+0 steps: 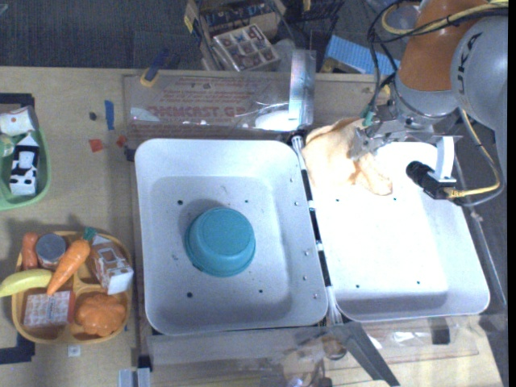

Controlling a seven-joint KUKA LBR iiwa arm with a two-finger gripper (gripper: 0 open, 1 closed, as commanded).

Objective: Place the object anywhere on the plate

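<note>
The teal plate (pixel 221 241) sits in the left bin (pixel 153 168); fingers (pixel 360 145) over a pale object (pixel 372 176), grip unclear.

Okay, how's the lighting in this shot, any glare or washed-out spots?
In the camera view, the right bin is overexposed, its floor washing out near the pale orange object below the pincer; the left bin is evenly lit, with the blue plate crisp.

Overhead slant onto both bins (pixel 302 176)
</note>
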